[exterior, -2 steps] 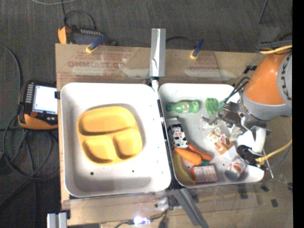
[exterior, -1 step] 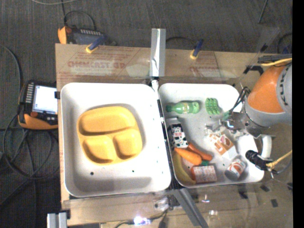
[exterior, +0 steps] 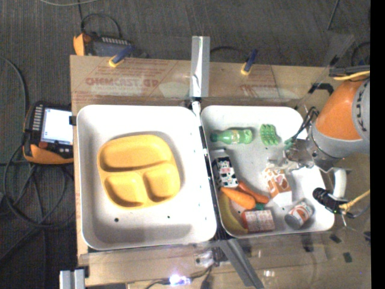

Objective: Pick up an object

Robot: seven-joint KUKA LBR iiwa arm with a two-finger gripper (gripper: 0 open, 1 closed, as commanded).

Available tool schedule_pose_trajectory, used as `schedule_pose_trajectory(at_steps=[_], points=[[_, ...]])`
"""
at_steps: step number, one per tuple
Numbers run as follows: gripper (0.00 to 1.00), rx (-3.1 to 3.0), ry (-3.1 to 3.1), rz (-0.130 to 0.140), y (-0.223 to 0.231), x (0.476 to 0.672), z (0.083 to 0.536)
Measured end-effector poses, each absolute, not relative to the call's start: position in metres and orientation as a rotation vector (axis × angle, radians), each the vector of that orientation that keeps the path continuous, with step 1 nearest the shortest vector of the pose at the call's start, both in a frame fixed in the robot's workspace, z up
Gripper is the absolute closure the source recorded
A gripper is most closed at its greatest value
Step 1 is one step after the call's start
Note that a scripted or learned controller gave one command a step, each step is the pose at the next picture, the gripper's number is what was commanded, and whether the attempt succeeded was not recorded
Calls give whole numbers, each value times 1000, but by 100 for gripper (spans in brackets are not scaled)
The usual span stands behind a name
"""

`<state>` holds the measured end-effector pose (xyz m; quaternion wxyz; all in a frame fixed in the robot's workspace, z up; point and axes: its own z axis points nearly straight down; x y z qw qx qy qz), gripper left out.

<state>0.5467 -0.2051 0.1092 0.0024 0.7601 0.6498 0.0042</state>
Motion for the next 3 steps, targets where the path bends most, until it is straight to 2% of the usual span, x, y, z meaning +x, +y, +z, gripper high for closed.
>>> schedule_pose_trajectory(at_steps=[1,2,3], points=[[0,2387,2040,9,-205,545,107],[0,2491,1914,-4,-165,505,238],[0,2658,1675,-7,-176,560,273]])
